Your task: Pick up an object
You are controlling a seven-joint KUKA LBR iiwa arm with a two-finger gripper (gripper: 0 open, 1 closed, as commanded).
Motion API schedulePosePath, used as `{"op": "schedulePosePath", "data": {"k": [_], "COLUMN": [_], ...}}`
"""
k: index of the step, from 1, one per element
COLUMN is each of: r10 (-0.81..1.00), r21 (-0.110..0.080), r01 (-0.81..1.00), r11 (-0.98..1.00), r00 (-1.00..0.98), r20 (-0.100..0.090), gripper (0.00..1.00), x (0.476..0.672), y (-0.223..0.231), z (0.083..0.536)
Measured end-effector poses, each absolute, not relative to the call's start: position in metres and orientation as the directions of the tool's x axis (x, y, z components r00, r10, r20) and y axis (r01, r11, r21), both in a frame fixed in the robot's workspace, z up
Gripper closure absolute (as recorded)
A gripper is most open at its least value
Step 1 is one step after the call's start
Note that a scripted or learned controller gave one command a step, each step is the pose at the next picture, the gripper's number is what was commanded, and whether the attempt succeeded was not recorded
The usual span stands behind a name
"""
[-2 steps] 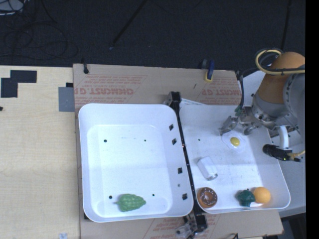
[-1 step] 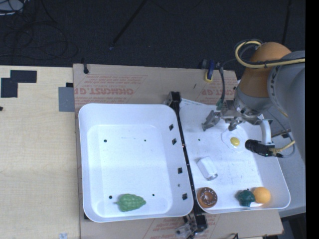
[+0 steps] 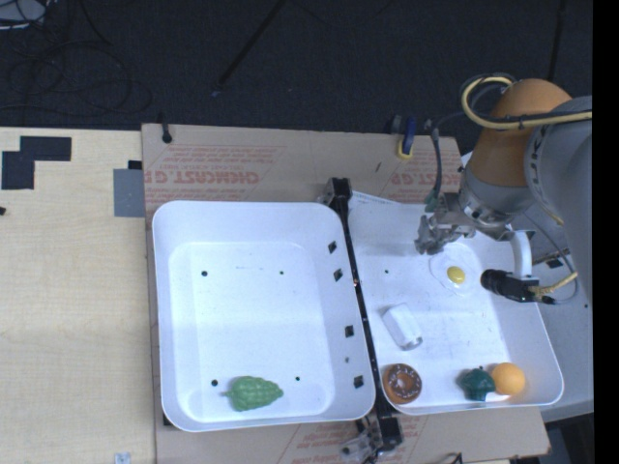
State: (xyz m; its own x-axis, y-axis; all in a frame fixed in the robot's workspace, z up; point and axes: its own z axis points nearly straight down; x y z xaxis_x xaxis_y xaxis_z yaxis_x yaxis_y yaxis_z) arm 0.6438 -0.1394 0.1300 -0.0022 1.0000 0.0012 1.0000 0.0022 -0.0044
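Down at the near edge of the right bin (image 3: 542,356) sits a row of candidates: a brown chocolate-glazed doughnut (image 3: 401,383) at about seven o'clock in that bin, then a dark green toy (image 3: 476,384) touching an orange ball (image 3: 508,379) at five o'clock. Across the divider, a bumpy green toy vegetable (image 3: 253,392) lies alone at six o'clock in the left bin (image 3: 169,288). Moving back, a small white cylinder (image 3: 401,325) lies on its side near the right bin's centre. Further still, at one o'clock, there's a fried-egg toy (image 3: 456,275), yellow yolk on pale white, and the pincer (image 3: 437,238) hangs just beyond it at twelve o'clock, nothing visibly in its grip; how far it is open I cannot tell from this angle. This looks like the approach step: no object is lifted yet. The egg seems the likeliest target, being closest. It is flat, so the next move likely calls for a short shift toward five o'clock, then a straight descent right to the bin floor.
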Motion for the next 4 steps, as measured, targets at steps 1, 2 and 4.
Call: {"op": "schedulePosePath", "data": {"k": [1,2,4], "r10": [1.0,1.0,1.0], "r21": [-0.007,0.006,0.001], "r01": [1.0,1.0,1.0], "r11": [0.004,0.008,0.004], "r00": [-0.004,-0.008,-0.004], "r20": [0.003,0.004,0.001], "gripper": [1.0,1.0,1.0], "x": [0.643,0.611,0.618], "y": [-0.079,0.004,0.095], "z": [0.085,0.194,0.213]}}
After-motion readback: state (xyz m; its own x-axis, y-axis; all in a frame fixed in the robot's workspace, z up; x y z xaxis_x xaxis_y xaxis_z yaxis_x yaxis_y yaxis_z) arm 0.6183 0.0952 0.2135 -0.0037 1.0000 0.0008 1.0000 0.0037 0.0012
